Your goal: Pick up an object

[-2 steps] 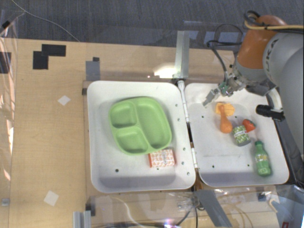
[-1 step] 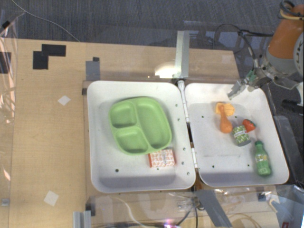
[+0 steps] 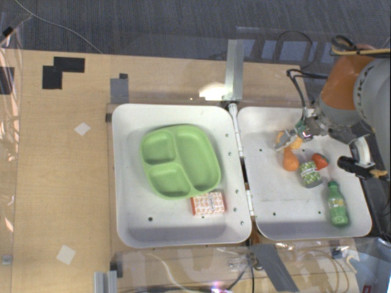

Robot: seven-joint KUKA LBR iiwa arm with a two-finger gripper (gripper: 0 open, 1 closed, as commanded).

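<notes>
In the right bin (image 3: 263,163), gripper (image 3: 297,134) low over the far side, just above a yellowish item (image 3: 286,140); finger state impossible to tell. Nearby: orange piece (image 3: 291,160), red piece (image 3: 320,161), green-labelled can (image 3: 310,174), green bottle (image 3: 336,204). In the left bin (image 3: 125,163): green divided plate (image 3: 181,160), small carton (image 3: 208,204).

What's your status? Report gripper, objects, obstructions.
Gripper low in right bin, over a yellow item. Orange piece, red piece, can, green bottle loose nearby. Crowded cluster.
</notes>
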